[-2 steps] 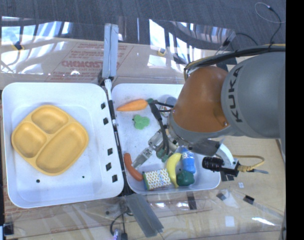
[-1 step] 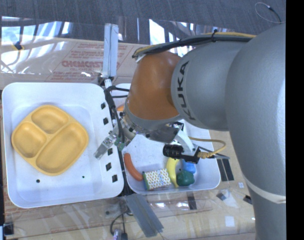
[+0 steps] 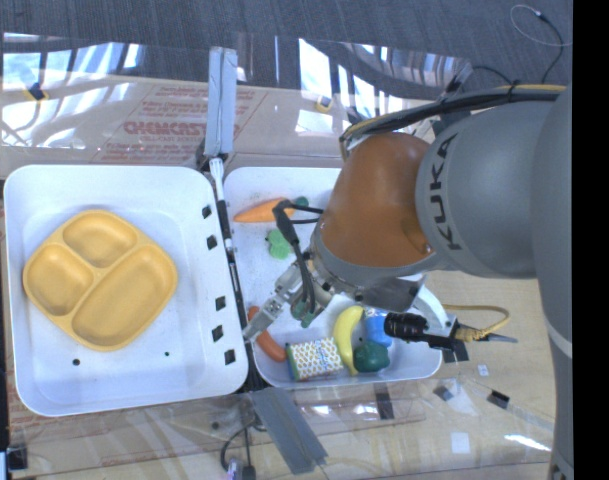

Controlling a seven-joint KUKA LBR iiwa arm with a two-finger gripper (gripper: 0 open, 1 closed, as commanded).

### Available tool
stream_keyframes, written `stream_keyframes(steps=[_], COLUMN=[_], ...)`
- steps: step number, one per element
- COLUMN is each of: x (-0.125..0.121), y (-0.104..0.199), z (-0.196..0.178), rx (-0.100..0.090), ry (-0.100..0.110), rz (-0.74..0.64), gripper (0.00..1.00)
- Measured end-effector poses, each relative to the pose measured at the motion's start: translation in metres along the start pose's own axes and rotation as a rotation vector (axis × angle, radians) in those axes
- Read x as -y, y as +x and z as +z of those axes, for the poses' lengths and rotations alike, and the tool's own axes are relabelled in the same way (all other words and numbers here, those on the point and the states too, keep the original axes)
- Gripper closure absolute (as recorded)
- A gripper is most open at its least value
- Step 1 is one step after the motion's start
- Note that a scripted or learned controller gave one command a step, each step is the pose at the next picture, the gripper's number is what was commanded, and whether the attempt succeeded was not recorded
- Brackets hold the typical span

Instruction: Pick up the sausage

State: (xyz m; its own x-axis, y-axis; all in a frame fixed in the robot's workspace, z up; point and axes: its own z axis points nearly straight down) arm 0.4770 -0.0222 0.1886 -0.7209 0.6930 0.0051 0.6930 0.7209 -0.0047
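Note:
The sausage [image 3: 269,346] is a short reddish-orange piece lying at the front left corner of the right bin [image 3: 246,193], against its left wall. My gripper [image 3: 280,306] hangs under the grey and orange arm, pointing down and left. Its tip is just above the sausage's far end and hides part of it. Whether it touches the sausage I cannot tell.
Also in the right bin are an orange carrot [image 3: 258,210], a green piece [image 3: 280,244], a yellow banana [image 3: 346,334], a blue and green toy [image 3: 373,352] and a patterned block [image 3: 314,358]. A yellow divided plate [image 3: 99,278] lies in the left bin [image 3: 24,193].

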Motion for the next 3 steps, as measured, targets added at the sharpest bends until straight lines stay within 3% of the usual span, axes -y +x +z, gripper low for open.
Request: stream_keyframes(steps=[1,2,3], x=[-0.018,0.012,-0.049], y=[0.017,-0.040,0.022], z=[0.000,-0.001,0.000], rx=[-0.003,0.002,0.001], ry=[0.002,-0.002,-0.001], rz=[-0.335,-0.312,-0.418], gripper=[0.00,0.00,0.00])
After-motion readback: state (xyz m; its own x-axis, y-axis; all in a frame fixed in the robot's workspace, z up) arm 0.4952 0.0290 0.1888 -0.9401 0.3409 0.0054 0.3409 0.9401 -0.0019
